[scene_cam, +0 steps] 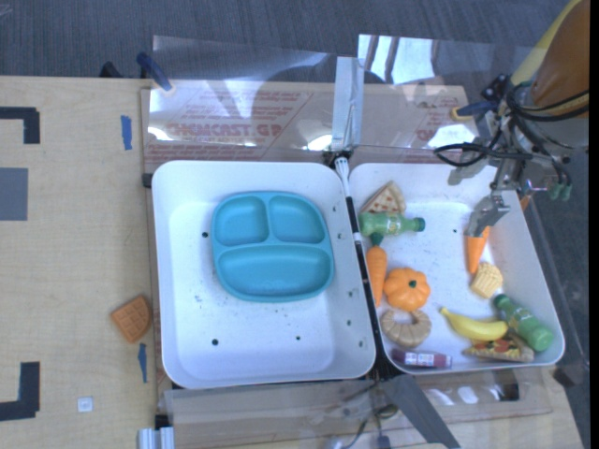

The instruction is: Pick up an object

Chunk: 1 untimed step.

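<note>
- Gripper (487, 215) at right of frame, over the upper right part of the right bin (547, 279); its grey fingers point down toward the top of a small carrot (476, 251).
- Cannot tell from this slant whether the fingers are spread or closed, or whether they touch the carrot.
- Small carrot lies near the right bin's right wall, just above a pale yellow piece (487, 279); a green bottle (522, 321) and banana (475, 325) sit lower in the bin.
- Judgement: toy carrot likely light, stiff plastic, smooth and tapered, so it may slip; grip across the thick upper end.
- Left bin (178, 251) carries 1 blue divided plate (271, 246).
</note>
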{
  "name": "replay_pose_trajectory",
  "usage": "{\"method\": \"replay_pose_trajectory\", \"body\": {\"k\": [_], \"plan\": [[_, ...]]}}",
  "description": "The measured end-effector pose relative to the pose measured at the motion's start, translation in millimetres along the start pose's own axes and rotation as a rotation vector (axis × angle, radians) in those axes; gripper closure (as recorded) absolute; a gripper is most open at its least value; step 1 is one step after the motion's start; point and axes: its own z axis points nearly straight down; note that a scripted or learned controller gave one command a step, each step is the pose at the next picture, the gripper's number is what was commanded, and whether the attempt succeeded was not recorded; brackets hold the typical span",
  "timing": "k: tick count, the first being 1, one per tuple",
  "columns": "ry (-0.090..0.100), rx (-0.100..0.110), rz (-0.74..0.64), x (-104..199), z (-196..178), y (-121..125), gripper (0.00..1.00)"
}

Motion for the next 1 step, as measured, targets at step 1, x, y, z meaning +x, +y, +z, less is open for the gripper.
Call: {"method": "replay_pose_trajectory", "body": {"k": [1], "plan": [[0.014, -0.002, -0.003, 6.6, 122.8, -70.6, 0.0]]}}
